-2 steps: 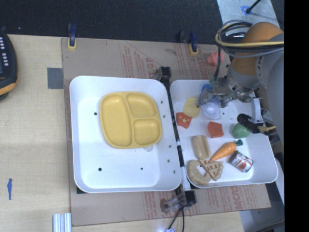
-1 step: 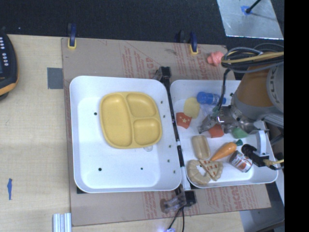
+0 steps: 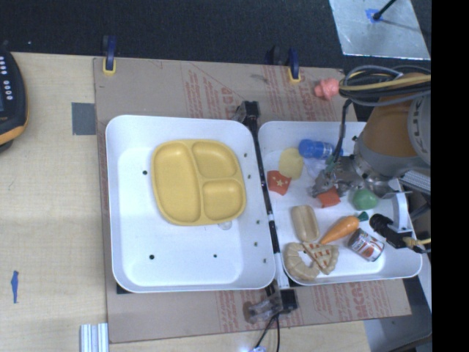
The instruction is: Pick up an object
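My gripper [image 3: 327,184] hangs low over the middle of the right bin [image 3: 396,270], reaching in from the right. A small red block [image 3: 330,198] lies right under its tip, partly covered by it. Close by are a green ball [image 3: 364,198], a blue bottle [image 3: 315,149], a pale yellow piece [image 3: 291,163] and an orange-red cube [image 3: 278,182]. Nearer the front lie a carrot [image 3: 341,229], a bread roll [image 3: 304,222], a pizza slice [image 3: 321,255] and a small can [image 3: 366,246].
The left bin [image 3: 132,262] holds a yellow divided plate [image 3: 198,180]. A pink object [image 3: 327,88] sits on the cardboard behind the right bin. The arm's cables [image 3: 381,79] loop above the bin's back right corner. A black device [image 3: 11,94] lies at the far left.
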{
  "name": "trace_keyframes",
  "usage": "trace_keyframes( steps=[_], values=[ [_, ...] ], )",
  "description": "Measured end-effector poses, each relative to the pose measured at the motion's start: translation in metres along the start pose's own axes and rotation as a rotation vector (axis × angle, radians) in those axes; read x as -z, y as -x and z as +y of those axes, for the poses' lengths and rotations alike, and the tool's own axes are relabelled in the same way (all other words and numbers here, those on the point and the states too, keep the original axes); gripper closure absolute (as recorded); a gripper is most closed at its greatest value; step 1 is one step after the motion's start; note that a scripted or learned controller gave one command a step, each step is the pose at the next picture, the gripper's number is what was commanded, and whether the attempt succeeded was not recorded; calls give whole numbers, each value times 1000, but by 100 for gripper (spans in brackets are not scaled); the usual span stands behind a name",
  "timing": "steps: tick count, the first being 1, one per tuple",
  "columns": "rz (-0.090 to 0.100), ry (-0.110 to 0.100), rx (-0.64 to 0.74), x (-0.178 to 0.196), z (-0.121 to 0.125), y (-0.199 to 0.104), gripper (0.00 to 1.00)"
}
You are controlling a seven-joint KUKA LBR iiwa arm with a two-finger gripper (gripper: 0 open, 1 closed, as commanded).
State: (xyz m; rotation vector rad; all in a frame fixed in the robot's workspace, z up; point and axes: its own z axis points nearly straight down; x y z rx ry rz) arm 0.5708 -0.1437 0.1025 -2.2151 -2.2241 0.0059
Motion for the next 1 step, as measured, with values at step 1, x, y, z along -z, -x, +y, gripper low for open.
trace_keyframes(
  steps=[1],
  values=[
    [2, 14, 8, 96, 51, -72, 100]
  ],
)
